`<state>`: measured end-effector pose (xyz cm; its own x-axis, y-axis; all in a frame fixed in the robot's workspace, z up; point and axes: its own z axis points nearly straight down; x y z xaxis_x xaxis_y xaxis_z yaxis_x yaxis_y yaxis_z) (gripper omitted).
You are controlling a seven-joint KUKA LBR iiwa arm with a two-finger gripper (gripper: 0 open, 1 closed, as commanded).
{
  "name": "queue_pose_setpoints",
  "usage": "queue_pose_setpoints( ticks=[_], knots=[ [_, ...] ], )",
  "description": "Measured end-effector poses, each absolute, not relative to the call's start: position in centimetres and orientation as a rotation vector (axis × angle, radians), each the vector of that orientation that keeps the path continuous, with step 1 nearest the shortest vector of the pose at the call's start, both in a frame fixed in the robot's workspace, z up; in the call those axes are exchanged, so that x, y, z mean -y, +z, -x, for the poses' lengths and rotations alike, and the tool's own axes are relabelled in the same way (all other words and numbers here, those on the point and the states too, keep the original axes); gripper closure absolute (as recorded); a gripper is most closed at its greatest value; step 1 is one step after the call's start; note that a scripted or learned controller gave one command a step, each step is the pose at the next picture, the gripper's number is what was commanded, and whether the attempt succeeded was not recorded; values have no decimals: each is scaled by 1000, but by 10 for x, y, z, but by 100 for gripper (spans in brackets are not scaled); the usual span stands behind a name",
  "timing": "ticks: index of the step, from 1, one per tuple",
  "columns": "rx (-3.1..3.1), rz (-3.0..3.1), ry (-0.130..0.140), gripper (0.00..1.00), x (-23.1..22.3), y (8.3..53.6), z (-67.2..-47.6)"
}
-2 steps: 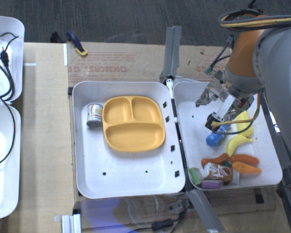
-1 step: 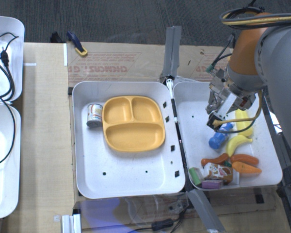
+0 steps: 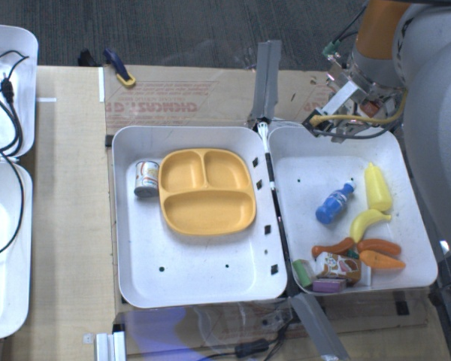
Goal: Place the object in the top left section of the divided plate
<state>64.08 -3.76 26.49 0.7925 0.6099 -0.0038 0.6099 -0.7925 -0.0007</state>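
The hand hangs over the back rim of the right bin; I cannot tell how it is set. Below it in that bin lie a blue bottle, two yellow bananas, carrots and small packets. Well to its left, in the left bin, sits the plate, a can touching its left edge.

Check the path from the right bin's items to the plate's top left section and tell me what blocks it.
Only the two bins' adjoining rims lie between. The top left section of the divided plate is bare; the small can sits beside the plate, outside it.
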Motion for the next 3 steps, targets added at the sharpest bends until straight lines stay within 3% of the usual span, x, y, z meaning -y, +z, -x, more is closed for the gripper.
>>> queue_pose_setpoints(
  ticks=[1,2,3],
  knots=[
    [-871,-3018,-10,100,32,231,-637],
    [-309,-3127,-6,100,-23,193,-570],
    [-371,-3120,-9,100,17,190,-503]
  ],
)
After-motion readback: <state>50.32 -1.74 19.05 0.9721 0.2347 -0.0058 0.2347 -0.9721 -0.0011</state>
